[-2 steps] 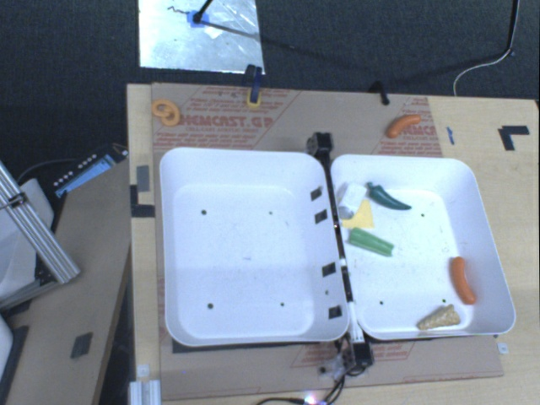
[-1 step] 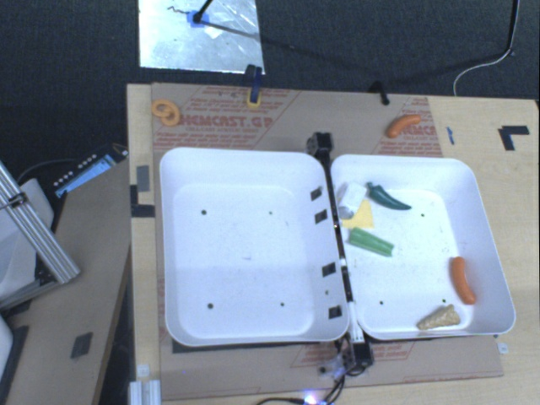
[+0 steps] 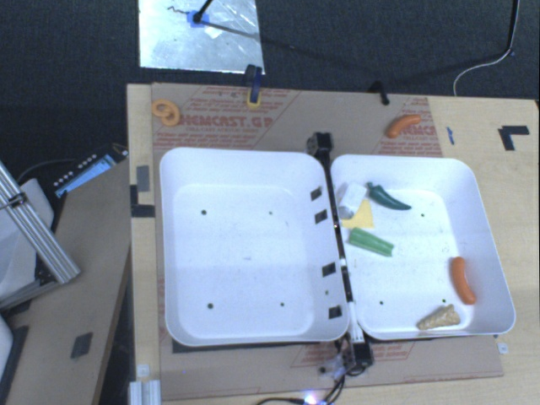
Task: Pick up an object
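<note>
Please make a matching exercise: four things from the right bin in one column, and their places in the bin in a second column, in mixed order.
Things:
1. dark green pepper
2. orange sausage
3. tan piece
4. yellow wedge

Places:
A. near the bin's front edge
B. by the right wall
C. far part of the bin, beyond the green block
D. close to the divider between the bins

Pairs: 1-C, 2-B, 3-A, 4-D

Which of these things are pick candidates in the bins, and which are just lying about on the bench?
For the job, all in the right bin:
dark green pepper
yellow wedge
green block
orange sausage
tan piece

Lying about:
second sausage
orange ring
clamp
</note>
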`<state>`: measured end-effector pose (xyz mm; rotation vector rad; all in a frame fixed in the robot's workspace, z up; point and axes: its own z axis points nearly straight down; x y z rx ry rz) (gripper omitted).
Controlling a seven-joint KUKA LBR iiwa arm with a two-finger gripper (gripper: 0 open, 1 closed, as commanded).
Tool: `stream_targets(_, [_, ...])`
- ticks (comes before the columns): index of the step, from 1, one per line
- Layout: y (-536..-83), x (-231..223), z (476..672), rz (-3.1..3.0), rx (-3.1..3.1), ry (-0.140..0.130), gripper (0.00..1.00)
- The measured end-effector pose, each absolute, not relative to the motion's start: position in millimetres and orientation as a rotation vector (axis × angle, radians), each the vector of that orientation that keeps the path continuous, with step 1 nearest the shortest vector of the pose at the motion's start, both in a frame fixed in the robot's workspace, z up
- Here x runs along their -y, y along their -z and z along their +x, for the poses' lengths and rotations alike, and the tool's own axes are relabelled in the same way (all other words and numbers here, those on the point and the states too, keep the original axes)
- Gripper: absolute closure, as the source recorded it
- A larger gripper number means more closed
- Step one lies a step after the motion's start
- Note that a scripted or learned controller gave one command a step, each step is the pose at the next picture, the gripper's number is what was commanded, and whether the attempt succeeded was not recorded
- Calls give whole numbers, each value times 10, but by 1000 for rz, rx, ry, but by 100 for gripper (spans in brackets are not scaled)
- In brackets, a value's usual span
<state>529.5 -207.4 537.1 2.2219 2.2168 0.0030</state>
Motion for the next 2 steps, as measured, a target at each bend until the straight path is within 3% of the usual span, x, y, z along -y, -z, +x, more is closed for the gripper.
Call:
stream_targets(1, [-5358, 2053, 6258, 2208, -2223, -5, 100])
stream_targets(2, [-5353, 1911, 6703, 2211, -2225, -3, 100])
